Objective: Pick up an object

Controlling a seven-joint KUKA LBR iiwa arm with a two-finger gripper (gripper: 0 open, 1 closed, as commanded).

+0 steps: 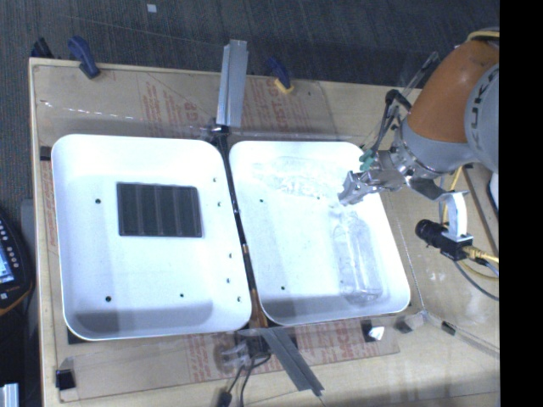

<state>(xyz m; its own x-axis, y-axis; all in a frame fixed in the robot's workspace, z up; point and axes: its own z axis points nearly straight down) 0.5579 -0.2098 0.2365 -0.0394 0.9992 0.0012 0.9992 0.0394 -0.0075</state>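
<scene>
Worktop (127,100) space is taken up by two shallow white bins set side by side, so that things can be lifted from one and dropped into the other. The right bin (288,299) holds a clear plastic bottle (356,257), lying on its side along the right-hand wall, its narrow end toward the far side. It is hard to make out against the white floor, being transparent. The left bin (85,295) has a dark slatted panel (159,209) lying flat on its floor.

The claw (355,189) is held low over the right bin, just beyond the bottle's narrow end, at the end of the grey arm with its orange band (450,87). Whether the claw is open or closed cannot be told at this size, and nothing can be seen gripped in it. The bottle is judged to be the intended object, since the claw is placed near it; a lengthwise approach would be awkward on so slippery a body.
</scene>
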